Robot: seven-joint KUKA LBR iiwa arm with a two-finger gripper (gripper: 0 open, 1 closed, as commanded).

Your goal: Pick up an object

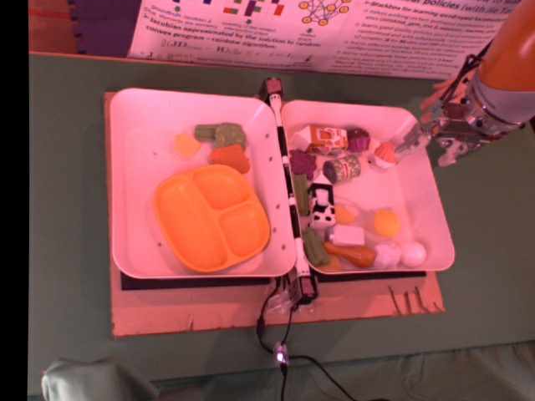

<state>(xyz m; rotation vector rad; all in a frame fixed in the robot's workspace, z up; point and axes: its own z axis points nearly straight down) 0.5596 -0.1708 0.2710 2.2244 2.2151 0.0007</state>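
The right bin (pixel 422 192) holds several toys: an orange and white carton (pixel 322 138), a small can (pixel 343 169), a cupcake (pixel 384 154), a black and white cow (pixel 322 207), an orange ball (pixel 385 222), a carrot (pixel 351 255) and a white ball (pixel 413 253). My gripper (pixel 430 146) hangs over the bin's upper right corner, just right of the cupcake. Its fingers stand apart, open, with nothing between them.
The left bin (pixel 134 182) holds an orange divided plate (pixel 213 217), a green toy (pixel 221 132), an orange piece (pixel 230 157) and a yellow piece (pixel 186 145). A black and white strip (pixel 284 182) runs between the bins. Cables (pixel 280 341) trail off the front edge.
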